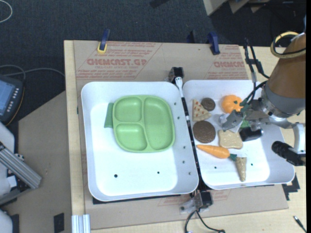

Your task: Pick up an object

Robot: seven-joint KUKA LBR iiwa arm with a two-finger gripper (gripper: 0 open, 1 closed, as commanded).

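— Where the right bin is looked at, what shapes and surfaces are found?

— A smooth white shallow tray is seen, in which toy foods are scattered: a round brown cookie, a smaller brown disc, a speckled pizza wedge, a pale bread slice, a tapered orange carrot, a ridged cone and a glossy orange.

— And the gripper?

— It is lowered just right of the cookie, between the orange and the bread; how its jaws stand cannot be told.

— The left bin?

— A matte green three-compartment plate is held there
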